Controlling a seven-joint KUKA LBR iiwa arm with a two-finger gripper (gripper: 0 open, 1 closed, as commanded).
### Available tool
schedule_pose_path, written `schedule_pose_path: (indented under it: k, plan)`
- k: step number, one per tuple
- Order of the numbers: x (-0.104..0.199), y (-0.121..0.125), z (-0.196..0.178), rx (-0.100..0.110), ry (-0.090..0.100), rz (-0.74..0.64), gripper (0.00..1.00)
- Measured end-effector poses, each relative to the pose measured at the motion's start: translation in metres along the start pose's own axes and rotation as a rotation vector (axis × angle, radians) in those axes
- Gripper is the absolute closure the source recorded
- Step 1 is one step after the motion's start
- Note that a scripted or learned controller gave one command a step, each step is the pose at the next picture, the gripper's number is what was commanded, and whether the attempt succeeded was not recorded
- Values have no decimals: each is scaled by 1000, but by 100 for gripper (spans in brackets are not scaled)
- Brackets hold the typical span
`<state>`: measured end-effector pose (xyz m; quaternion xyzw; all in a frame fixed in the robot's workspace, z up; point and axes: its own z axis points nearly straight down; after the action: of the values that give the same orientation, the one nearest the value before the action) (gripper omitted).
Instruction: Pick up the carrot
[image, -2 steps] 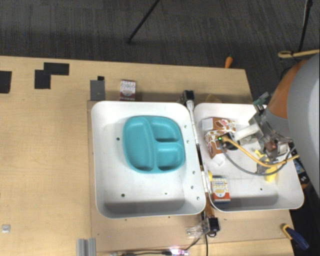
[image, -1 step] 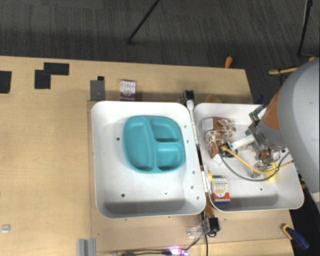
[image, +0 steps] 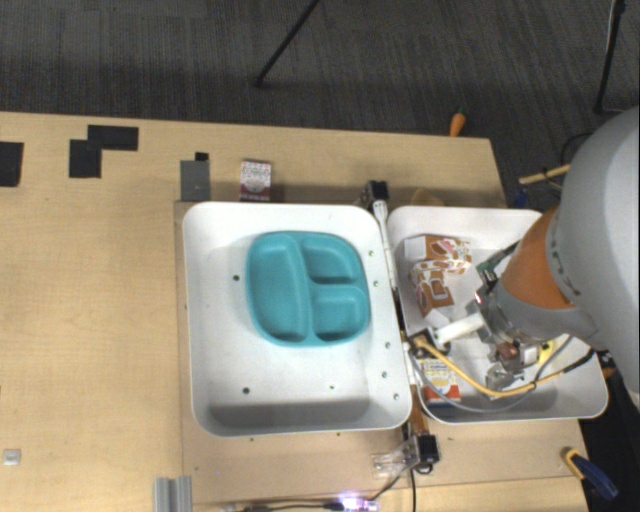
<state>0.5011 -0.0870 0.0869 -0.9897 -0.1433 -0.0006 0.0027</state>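
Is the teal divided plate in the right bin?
No. The teal plate lies in the left bin; the arm reaches into the right bin, which holds packets.

Two white bins (image: 285, 420) (one teal tray (image: 305, 287))

Divided tray (image: 305, 288) in left bin (image: 210, 400); packets, perhaps (image: 440, 272), in right bin (image: 585, 400).

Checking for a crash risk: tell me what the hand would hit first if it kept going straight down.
Probably the right bin's floor or the clutter on it. The hand points down among a yellow cable and packets; depth is unclear, and I can't spot the carrot.
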Motion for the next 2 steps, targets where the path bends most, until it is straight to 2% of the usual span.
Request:
schedule_pose_path:
  k: [1, 2]
  plan:
    - [3, 0, -11, 0, 4, -7, 100]
    - [8, -42, -169, -3, 11, 75, 100]
